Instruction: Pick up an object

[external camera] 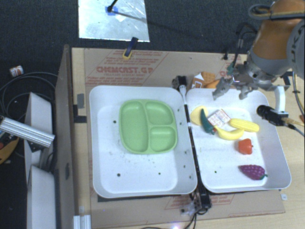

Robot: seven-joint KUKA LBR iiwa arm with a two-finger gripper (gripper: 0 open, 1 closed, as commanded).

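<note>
Grey fingers [232, 90] are hanging spread and empty; yellow banana [229, 133] is lying below them in the right bin [274, 175].

Green divided plate [146, 127], white bins [107, 175], yellow banana [230, 134], red tomato [245, 146], purple grapes [251, 171]

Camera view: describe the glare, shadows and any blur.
Camera view: glare washes out the silver sheet at the top; the white bins look evenly lit with faint shadows under the green tray and the banana; the tool looks soft, slightly blurred.
</note>
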